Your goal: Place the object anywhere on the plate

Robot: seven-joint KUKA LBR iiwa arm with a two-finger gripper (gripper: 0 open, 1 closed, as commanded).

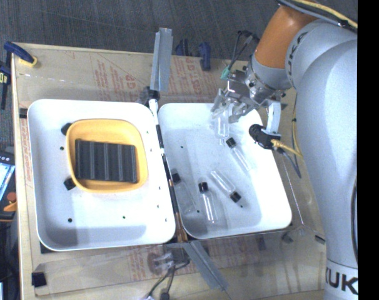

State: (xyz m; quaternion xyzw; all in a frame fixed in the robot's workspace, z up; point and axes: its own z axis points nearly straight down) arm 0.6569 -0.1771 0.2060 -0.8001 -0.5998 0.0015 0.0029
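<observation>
camera view shows the gripper [226, 119] over the right bin [274, 208], fingers spread apart and holding nothing. three clear vials [224, 183] lie on this bin's floor. the yellow plate [105, 129] sits in the left bin [49, 220].

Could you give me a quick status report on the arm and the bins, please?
Gripper above right bin's far edge. Three clear vials with black caps lying loose in that bin. Yellow plate in left bin, grooved dark insert on it.
</observation>
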